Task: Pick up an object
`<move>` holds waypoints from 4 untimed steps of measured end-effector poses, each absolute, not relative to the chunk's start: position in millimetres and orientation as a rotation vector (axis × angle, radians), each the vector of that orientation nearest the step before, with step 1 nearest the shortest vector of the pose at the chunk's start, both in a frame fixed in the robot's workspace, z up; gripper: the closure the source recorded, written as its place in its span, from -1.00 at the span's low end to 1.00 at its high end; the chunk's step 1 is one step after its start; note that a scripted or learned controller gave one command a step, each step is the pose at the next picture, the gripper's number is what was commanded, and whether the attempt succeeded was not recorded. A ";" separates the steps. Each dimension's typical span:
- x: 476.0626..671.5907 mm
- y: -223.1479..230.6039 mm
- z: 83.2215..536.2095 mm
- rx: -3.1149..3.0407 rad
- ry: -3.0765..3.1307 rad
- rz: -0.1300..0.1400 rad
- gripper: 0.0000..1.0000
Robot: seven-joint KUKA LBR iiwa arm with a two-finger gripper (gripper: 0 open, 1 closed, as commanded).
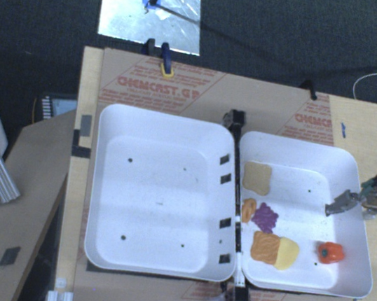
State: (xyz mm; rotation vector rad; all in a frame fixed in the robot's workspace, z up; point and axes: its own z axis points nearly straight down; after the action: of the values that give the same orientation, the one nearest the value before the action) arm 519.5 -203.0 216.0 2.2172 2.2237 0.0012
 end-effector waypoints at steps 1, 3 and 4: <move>559.0 -206.2 403.9 2.198 2.214 0.016 -1.00; 561.9 -23.8 534.2 2.201 2.240 0.008 -1.00; 650.5 51.4 533.3 2.207 2.234 0.006 -1.00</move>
State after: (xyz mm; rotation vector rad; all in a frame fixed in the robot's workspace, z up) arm 650.5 51.4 533.3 2.2071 2.2339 0.0063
